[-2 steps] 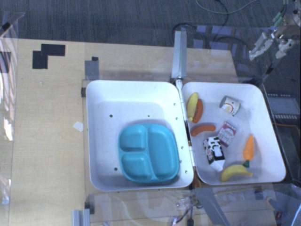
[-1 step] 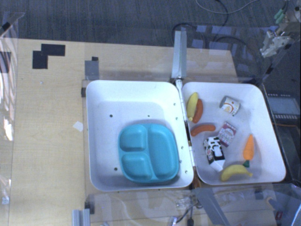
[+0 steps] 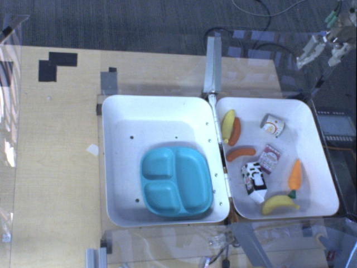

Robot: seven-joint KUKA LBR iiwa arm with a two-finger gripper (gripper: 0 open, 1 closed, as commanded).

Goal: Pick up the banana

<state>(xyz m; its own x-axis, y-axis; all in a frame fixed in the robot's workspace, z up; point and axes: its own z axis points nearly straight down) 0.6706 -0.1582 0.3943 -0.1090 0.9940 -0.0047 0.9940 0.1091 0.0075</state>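
A yellow banana (image 3: 280, 204) lies at the front of the right bin (image 3: 318, 127), close to its near wall. A second yellow banana-like piece (image 3: 227, 124) rests at that bin's back left, against a reddish sausage (image 3: 236, 131). My gripper (image 3: 323, 50) hangs beyond the right bin's far right corner, well above and away from both fruits. Its two pale fingers (image 3: 308, 53) stand apart with nothing between them.
The right bin also holds another sausage (image 3: 241, 153), an orange carrot (image 3: 295, 175), a black-and-white carton (image 3: 254, 178), a pink box (image 3: 270, 159) and a small white pack (image 3: 272, 125). A blue divided plate (image 3: 175, 180) lies in the left bin (image 3: 128, 121).
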